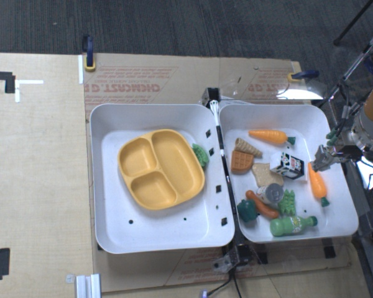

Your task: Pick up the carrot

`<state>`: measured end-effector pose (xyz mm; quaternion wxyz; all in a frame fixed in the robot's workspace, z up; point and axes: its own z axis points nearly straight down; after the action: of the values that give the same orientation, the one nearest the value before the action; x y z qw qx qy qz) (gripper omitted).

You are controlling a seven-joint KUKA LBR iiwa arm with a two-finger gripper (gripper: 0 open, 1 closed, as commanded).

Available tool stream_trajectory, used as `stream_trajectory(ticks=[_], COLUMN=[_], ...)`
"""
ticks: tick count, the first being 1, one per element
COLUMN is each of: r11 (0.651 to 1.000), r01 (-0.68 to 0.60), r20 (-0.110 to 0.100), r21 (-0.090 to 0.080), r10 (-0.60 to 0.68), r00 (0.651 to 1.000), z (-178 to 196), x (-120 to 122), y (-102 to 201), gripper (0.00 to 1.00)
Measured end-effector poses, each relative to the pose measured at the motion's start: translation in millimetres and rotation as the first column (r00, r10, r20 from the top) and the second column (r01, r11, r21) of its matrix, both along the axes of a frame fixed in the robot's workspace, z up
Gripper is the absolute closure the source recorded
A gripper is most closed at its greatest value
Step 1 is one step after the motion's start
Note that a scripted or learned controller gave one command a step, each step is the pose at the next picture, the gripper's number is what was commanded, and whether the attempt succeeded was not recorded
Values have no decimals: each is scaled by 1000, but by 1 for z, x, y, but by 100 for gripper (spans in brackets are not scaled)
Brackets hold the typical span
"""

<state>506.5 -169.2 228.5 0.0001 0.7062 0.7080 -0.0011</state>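
Two orange carrots lie in the right bin [336,225]. One carrot [268,136] rests lengthwise near the bin's far wall, its green stem pointing right. The second carrot [317,183] lies against the right wall, stem end toward the front. My gripper [324,158] hangs over the bin's right edge, just beyond the upper tip of this second carrot and very close to it. Nothing shows held in it.
The right bin also holds a waffle [240,161], a cone [248,146], a black-and-white carton [288,165], a bread slice [262,174], a can [273,193], a sausage [262,205] and a green bottle [292,225]. In the left bin sit a yellow divided plate [160,167] and a green item [201,154].
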Motion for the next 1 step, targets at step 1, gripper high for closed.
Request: stream_trajectory(ticks=[1], r11=[997], r01=[83], r20=[0], r21=[1], r10=[-83], r00=[997], z=[-80], x=[-15], y=[-39], gripper=[0])
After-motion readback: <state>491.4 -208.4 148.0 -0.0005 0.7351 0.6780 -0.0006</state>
